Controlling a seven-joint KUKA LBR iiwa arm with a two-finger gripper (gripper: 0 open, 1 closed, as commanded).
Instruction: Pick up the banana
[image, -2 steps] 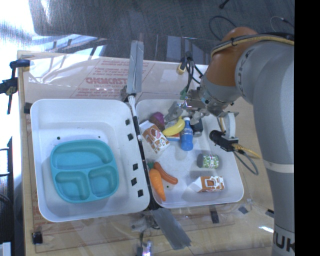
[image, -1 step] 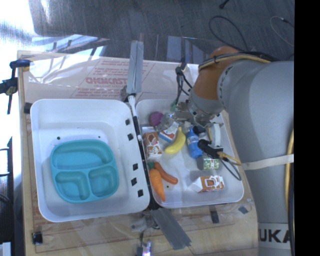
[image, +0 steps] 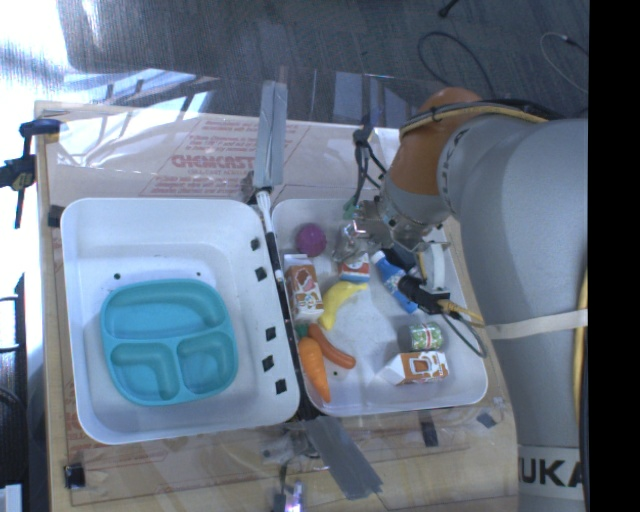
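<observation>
Two white bins sit side by side on the counter (image: 120, 160) before you. The banana (image: 341, 302) lies in the right bin (image: 470, 385), centre frame, beside a small carton (image: 303, 287) and above a carrot (image: 315, 368). The pincer (image: 356, 245) hangs just above the banana's upper end; you cannot tell its state. The left bin (image: 80, 230) holds a turquoise tray (image: 168, 340).

Fixed overhead, looking down at a slant on the desk (image: 200, 165), both bins mid-frame, fairly near
</observation>
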